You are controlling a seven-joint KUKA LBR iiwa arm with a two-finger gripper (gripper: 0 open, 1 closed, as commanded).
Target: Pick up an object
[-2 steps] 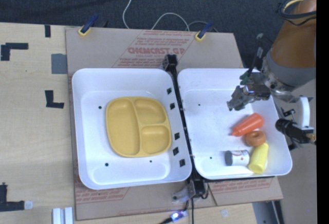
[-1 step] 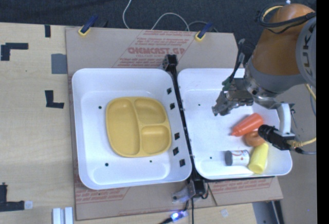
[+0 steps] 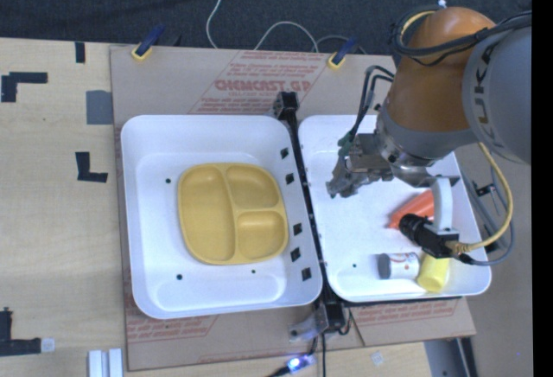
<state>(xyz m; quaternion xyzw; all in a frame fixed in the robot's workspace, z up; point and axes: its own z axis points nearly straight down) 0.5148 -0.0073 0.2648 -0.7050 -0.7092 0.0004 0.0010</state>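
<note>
My gripper (image 3: 344, 182) hangs over the left part of the right bin (image 3: 346, 276), close above its white floor, under the grey and orange arm. I see nothing under it. An orange carrot-like piece (image 3: 413, 206) lies to its right, partly behind the arm's hardware. Near the bin's front edge lies a small white tube (image 3: 397, 265) with a yellow end (image 3: 435, 273). In the left bin (image 3: 147, 150) rests a yellow divided plate (image 3: 232, 213), flat and centred.
A black divider strip (image 3: 298, 194) runs between the two bins. Both bins stand on a cardboard sheet (image 3: 251, 81) held by clamps at the back. A white cable (image 3: 285, 29) loops behind the bins.
</note>
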